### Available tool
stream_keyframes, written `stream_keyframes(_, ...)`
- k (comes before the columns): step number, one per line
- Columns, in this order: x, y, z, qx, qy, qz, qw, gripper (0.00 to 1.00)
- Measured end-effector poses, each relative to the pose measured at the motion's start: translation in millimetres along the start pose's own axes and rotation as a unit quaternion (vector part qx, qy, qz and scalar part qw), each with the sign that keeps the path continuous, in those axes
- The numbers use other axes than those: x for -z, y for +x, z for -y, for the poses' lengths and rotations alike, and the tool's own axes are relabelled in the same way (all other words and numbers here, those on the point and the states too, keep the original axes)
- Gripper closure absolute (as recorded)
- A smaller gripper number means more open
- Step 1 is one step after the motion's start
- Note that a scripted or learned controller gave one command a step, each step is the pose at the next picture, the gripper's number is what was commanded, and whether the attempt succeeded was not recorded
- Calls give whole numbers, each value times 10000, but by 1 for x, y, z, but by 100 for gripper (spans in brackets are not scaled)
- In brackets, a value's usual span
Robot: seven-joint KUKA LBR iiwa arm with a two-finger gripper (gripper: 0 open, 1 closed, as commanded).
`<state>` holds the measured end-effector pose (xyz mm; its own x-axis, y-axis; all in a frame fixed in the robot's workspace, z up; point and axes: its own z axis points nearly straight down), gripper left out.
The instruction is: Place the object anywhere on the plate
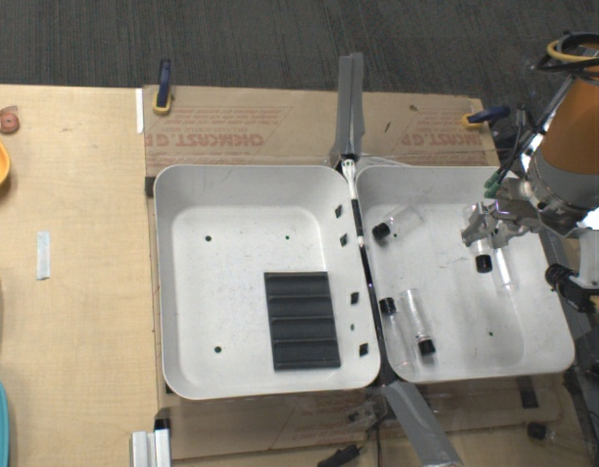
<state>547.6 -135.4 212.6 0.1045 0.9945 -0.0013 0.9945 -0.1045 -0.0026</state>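
Note:
A black ribbed rectangular plate (301, 321) lies flat in the left bin (183, 261), toward its front right. In the right bin (543, 353) lie several clear vials with black caps. One vial (495, 269) is directly below my gripper (486, 230), which hovers over the bin's right part. Whether the vial touches the gripper is unclear. Another vial (393, 226) rests near the bin's back left. A third vial (417, 325) lies at the front left, with a black cap (386, 306) beside it.
A metal divider bar (350, 115) runs between the bins at the back. Blue and yellow clamps (163, 88) hold the cardboard sheet under the bins. A wooden table (66, 261) with small items stands at the left.

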Motion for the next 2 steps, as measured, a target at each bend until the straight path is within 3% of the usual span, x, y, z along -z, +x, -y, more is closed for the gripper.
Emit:
stream_keyframes(1, -16, 54, 34, -1653, 18, -1, 9862, 100)
stream_keyframes(2, -22, 128, 41, -1750, 12, 3, 9846, 100)
